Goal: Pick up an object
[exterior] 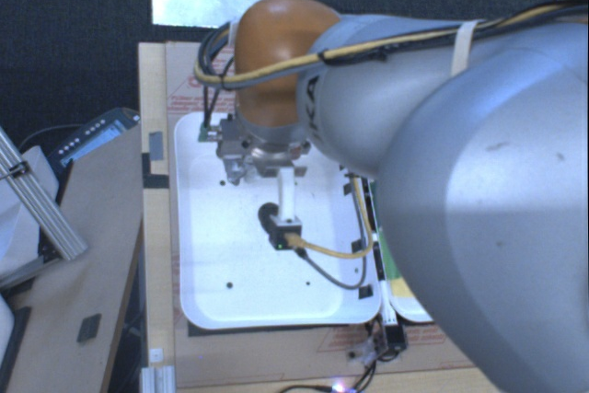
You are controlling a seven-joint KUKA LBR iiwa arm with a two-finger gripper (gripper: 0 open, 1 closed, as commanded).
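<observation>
Gripper (260, 159), grip state untellable, above white bin (221, 276), far end; should centre over an object before closing.

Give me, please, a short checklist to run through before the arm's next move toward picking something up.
1. Hand positioned above the left bin: ok.
2. Pickable thing beneath the hand: cannot tell; tiny dark specks dot the bin floor.
3. Thing held in the hand: cannot tell.
4. Right bin contents: cannot tell; the arm covers most of it.
5. Hand away from the left bin's rim: ok.
</observation>
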